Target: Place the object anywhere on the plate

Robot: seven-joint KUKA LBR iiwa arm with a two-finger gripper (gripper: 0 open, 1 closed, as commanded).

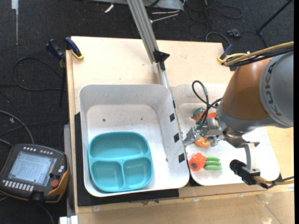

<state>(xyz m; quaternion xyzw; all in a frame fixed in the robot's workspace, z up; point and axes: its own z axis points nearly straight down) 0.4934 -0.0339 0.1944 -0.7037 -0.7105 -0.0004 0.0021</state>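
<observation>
Gripper (202,136) first: it hangs low in the right bin (268,143), at the end of the big grey and orange arm (252,97) that comes in from three o'clock. I cannot tell how it is set, because the wrist hides it from where I stand. A small orange thing (202,143) sits just under it, at about six o'clock from the tip, and I cannot say if it is being held or just lying there. A bit of teal and orange (199,112) peeks out at twelve o'clock from the gripper.

Further down, toward five o'clock, an orange pepper toy (197,161) lies next to a green toy (212,163), touching it.

The blue plate (120,161) waits in the left bin (93,97), off at nine o'clock, with three parts.

I think the job is at the grabbing part. To do it well, the arm should get a firm hold on one toy alone, lift it straight up above the wall between the bins, then carry it over to nine o'clock and set it down gently on the plate.
</observation>
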